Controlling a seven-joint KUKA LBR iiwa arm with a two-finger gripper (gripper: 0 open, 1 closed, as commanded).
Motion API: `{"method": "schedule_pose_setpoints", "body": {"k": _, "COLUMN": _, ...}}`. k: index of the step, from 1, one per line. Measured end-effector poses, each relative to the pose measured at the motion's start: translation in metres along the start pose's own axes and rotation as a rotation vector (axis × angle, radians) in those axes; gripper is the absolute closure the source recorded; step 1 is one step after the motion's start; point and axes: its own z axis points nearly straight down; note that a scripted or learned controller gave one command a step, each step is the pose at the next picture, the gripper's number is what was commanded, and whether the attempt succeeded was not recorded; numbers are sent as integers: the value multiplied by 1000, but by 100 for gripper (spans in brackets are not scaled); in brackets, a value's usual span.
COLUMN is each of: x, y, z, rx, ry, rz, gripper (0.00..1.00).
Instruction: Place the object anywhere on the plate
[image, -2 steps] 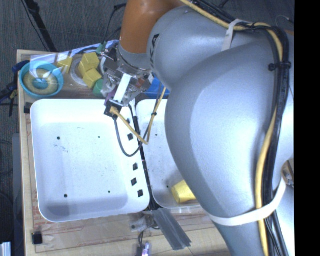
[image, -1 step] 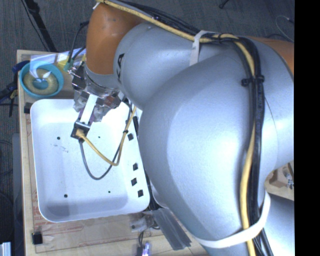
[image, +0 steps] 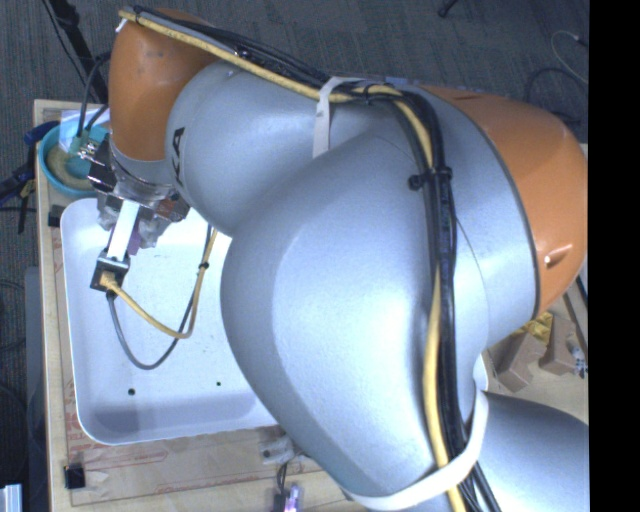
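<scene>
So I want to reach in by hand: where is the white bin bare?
Bare: the floor of the white bin toward its near left corner, between its left wall and the arm. Crowded: the far end, where the pincer hangs close to the blue plate.

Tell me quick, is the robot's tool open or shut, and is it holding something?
Tool: cannot be told; the big grey arm hides most of it.

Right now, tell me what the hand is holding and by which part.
Cannot be told. The hand hangs over the white bin, close to the blue plate, and the arm hides any hold.
</scene>
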Motion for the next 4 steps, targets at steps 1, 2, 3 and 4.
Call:
{"method": "schedule_pose_setpoints", "body": {"k": 1, "x": -29, "y": -58, "z": 83, "rx": 2, "ry": -2, "rz": -238, "gripper": 100}}
{"method": "schedule_pose_setpoints", "body": {"k": 2, "x": -43, "y": -55, "z": 35, "rx": -2, "ry": 1, "rz": -249, "gripper": 100}}
{"method": "schedule_pose_setpoints", "body": {"k": 3, "x": -76, "y": 11, "z": 9, "rx": -2, "ry": 0, "rz": -145, "gripper": 100}}
{"method": "schedule_pose_setpoints", "body": {"k": 4, "x": -125, "y": 50, "z": -13, "rx": -1, "ry": 1, "rz": 49, "gripper": 100}}
